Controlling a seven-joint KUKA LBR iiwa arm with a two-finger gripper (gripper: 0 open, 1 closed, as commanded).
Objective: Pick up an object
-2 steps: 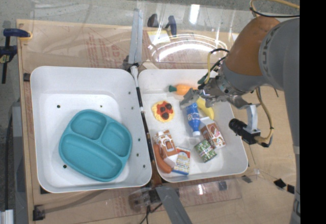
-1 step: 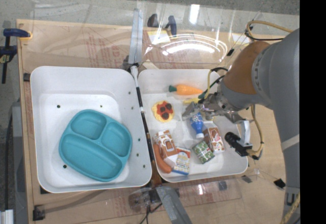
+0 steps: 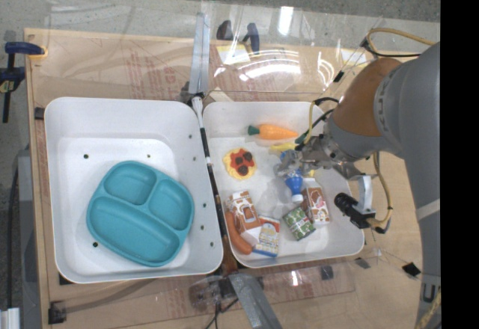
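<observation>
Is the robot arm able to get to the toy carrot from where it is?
Probably yes. The carrot lies alone near the far wall of the right bin, with nothing on top of it. The gripper hovers just beside it over the same bin, and nothing stands between them.

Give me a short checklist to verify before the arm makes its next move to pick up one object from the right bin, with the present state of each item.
1. Tool is above the right white bin: ok.
2. Target is identified: cannot tell. The tool hangs near the small blue-and-white bottle and a yellow piece.
3. Something is already between the fingers: cannot tell, the wrist hides them.
4. Space around the bottle: not ok. The red-and-white carton and the green can lie close beside it.
5. Orange toy carrot and yellow pizza-like toy lie apart from the tool: ok.
6. Teal divided plastic tray lies in the left bin, out of the way: ok.
</observation>
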